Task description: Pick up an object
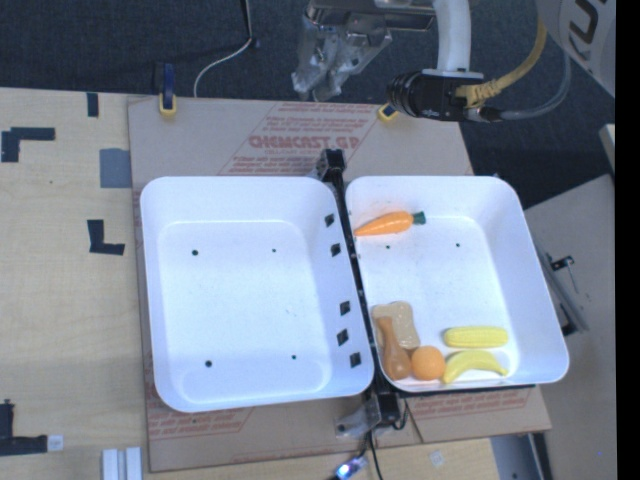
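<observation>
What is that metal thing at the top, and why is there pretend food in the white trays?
That metal thing is a robot arm's gripper, its hand for picking things up. One camera looks down from above at two white trays. The right bin has toy food: a carrot near the top, and lower down a bread piece, an orange, a corn cob and a banana. The left bin sits beside it. The gripper hangs above the bench behind the trays, holding no toy.

The claw [322, 76] hangs at the top, pointing down, nothing between its fingers.
</observation>
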Controlling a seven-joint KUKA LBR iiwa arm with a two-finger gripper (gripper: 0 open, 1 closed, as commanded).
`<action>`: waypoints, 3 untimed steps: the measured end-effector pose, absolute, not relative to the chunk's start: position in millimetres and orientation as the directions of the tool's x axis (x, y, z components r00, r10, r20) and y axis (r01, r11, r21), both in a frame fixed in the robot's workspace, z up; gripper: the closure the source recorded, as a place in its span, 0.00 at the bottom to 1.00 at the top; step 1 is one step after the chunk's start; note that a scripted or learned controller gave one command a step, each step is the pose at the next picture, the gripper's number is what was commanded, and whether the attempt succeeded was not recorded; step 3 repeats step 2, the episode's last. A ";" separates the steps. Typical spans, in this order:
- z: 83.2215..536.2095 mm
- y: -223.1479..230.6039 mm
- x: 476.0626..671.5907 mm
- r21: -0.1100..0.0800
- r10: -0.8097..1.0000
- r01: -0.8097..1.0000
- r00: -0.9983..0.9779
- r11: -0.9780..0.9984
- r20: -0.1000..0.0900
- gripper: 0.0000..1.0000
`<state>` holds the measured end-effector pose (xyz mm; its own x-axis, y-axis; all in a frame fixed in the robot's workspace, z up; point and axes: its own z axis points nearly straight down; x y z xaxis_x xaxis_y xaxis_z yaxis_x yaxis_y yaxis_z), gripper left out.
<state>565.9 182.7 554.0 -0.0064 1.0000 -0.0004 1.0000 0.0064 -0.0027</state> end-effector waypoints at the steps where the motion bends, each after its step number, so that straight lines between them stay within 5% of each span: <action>1: 563.6 183.1 566.1 -0.004 1.000 1.000 -0.008 0.008 0.000 1.00; 3: 573.1 183.6 566.3 -0.005 1.000 1.000 -0.010 0.010 0.000 1.00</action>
